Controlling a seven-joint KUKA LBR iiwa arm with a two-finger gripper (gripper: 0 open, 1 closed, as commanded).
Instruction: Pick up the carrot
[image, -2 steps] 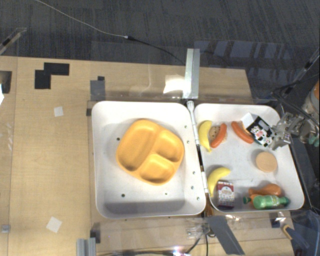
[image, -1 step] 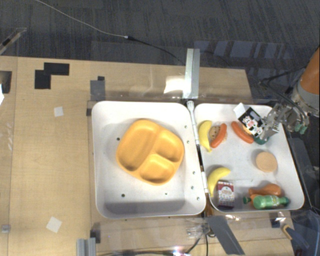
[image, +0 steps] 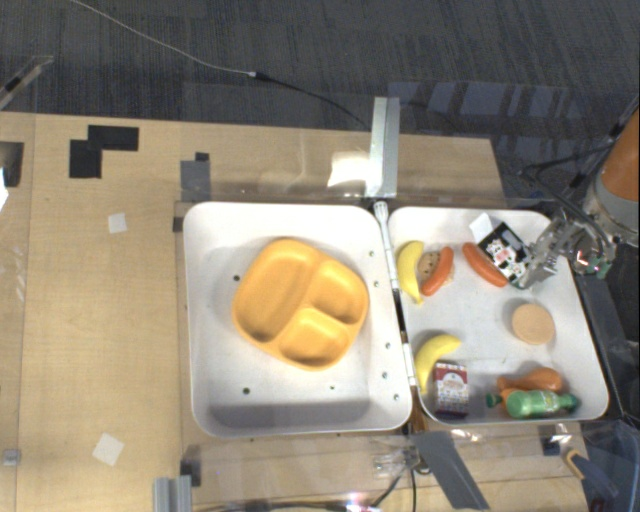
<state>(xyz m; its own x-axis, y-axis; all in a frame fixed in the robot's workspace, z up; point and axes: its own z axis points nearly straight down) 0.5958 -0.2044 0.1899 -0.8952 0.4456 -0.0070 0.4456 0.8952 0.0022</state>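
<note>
Camera view: hand sits at upper right of the right bin, fingers look slightly apart, nothing between them, just beside a small black-and-white box. Carrot lies at lower right of that bin, touching the green bottle below it. Tan disc sits between hand and carrot. Left bin holds a yellow divided plate.

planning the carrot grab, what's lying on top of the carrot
The green bottle lies along the carrot's near side, hiding its lower edge; whether it rests on it I cannot tell. The upper side shows.
</note>
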